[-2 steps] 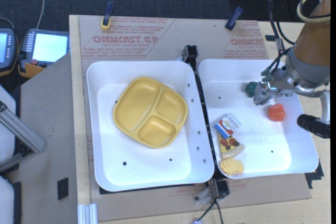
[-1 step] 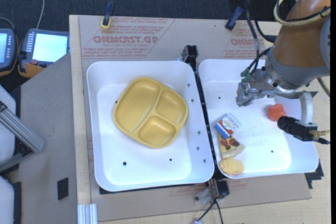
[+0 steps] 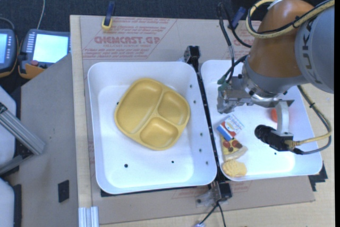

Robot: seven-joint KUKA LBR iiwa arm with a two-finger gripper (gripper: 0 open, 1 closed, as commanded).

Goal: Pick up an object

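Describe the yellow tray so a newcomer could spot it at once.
Look at the left bin of the two white ones. The tray lies near its middle, turned at an angle. It is pale yellow with three compartments, far bigger than the small items in the right bin.

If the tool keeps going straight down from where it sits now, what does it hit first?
Most likely the bare floor of the right bin, just above the small card. The tool points down there, but depth is hard to judge from this view.

Grey arm (image 3: 319, 50), orange band (image 3: 279, 40), yellow cables (image 3: 308, 141).
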